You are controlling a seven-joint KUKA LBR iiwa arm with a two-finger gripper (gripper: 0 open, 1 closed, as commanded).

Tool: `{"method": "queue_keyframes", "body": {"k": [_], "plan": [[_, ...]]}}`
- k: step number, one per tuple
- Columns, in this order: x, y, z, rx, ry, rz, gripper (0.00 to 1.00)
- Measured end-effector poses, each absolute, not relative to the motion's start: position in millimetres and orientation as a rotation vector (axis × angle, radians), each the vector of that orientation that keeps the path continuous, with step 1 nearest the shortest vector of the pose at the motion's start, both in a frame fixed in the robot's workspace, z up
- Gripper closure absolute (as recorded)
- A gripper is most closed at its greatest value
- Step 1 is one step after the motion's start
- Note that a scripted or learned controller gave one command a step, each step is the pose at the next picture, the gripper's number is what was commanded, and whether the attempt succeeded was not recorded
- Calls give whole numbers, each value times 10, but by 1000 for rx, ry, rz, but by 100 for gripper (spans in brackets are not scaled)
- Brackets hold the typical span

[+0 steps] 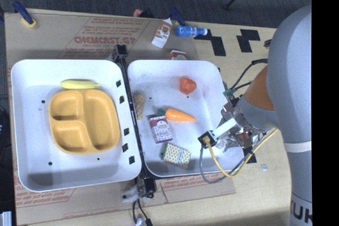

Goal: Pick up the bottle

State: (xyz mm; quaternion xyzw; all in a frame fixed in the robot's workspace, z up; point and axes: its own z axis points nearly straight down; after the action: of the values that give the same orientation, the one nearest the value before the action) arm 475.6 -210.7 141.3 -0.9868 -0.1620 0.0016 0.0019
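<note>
— What lies about?
— A yellow plate [83, 120] in the left bin [21, 78]. The gripper [239, 135] is at the right bin's [212, 69] four o'clock rim; I cannot tell how its jaws stand.
— The bottle [188, 32]?
— Blue, outside, twelve o'clock of that bin. A carrot [180, 116] and perhaps a tomato [187, 85] lie inside.

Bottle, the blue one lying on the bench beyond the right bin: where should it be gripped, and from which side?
Grip the bottle mid-body, coming straight down from above. It lies on its side, long axis left to right in the view, so closing across its narrow width should fit best.
</note>
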Motion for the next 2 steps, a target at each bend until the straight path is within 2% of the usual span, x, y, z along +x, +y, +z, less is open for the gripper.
{"method": "queue_keyframes", "body": {"k": [1,2], "plan": [[4761,-2106,1700,-3116,-363,4,100],[4758,-1590,1841,-3112,-376,7,100]]}}
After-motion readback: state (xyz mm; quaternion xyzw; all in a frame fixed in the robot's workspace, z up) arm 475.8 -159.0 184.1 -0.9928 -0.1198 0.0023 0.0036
